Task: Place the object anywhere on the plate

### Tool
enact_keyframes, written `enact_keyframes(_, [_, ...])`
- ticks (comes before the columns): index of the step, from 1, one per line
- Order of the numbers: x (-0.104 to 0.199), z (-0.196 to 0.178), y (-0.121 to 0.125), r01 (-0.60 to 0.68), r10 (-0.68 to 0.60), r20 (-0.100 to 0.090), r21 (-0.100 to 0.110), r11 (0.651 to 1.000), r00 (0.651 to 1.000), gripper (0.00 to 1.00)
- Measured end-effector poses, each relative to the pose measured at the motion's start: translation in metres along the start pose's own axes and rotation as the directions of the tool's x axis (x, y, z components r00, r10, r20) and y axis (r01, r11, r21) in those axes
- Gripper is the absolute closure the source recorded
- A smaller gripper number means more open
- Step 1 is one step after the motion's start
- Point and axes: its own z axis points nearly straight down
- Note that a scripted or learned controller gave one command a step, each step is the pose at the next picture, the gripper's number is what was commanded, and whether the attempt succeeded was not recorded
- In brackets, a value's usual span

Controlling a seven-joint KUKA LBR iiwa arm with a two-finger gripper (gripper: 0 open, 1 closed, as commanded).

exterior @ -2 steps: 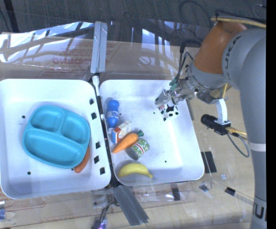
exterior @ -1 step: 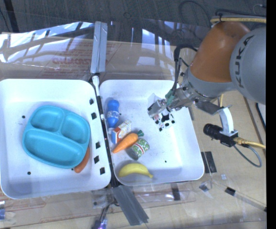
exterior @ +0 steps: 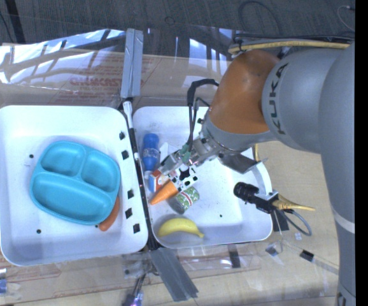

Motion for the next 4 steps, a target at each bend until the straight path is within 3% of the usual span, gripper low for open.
enact_keyframes(2, [0.117,0.014,0.069,0.284,-0.284,0.002,-0.002,0.959,0.959,1.0])
enact_keyframes(3, [0.117,0.014,0.069,0.283,-0.283,0.003,-0.002,0.959,0.959,0.0])
enact_keyframes(4, [0.149,0.092,0.1,0.426,-0.426,0.004,-0.003,0.905,0.905,0.0])
